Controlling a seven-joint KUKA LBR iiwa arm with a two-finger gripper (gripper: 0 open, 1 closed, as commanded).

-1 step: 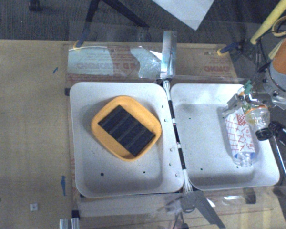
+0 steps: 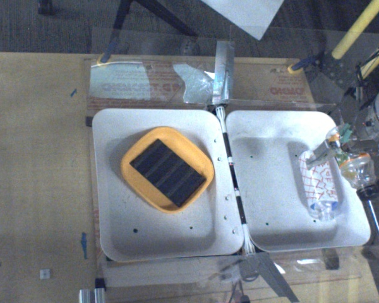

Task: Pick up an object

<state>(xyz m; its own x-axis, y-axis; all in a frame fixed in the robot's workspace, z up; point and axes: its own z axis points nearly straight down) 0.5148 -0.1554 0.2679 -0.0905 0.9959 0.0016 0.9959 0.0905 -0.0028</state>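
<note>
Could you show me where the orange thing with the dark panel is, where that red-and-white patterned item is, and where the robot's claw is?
orange dish (image 2: 134,154), camera view, on its rim, left bin.
red-and-white patterned packet (image 2: 320,182), camera view, on its printed middle, right bin.
gripper (image 2: 324,150), camera view, at its fingertips above the packet.

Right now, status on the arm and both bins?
Gripper low over right bin, at the clear red-patterned plastic item; grasp unconfirmed. Orange dish with dark ribbed insert sits untouched in left bin. Nothing obstructing.
</note>
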